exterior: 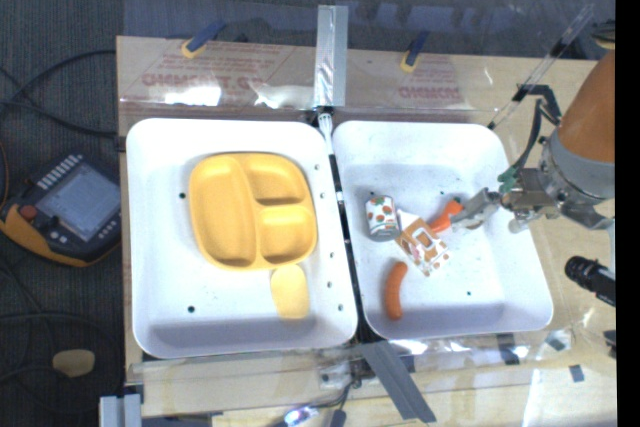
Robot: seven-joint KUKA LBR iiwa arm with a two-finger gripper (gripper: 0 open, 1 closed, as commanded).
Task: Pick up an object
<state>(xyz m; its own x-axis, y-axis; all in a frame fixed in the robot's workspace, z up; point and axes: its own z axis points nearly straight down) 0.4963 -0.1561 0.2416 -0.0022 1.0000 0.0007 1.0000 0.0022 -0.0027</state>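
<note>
The right bin [500,310] holds a small white can with red spots [380,216], an orange-and-white patterned box [422,246], a short orange carrot-like piece [445,214] and an orange-red sausage [395,290]. My gripper [482,207] reaches in from the right, low over the right bin. Its tip is just right of the carrot-like piece and close to it. I see nothing held in it. The left bin [160,315] holds a yellow divided tray [250,208] and a pale yellow block [290,293] just below the tray.
The arm's grey wrist and orange band [590,125] hang over the right bin's right rim, with cables beside them. A metal divider strip [331,55] stands behind the bins. A handheld pendant [65,205] lies on the floor at left.
</note>
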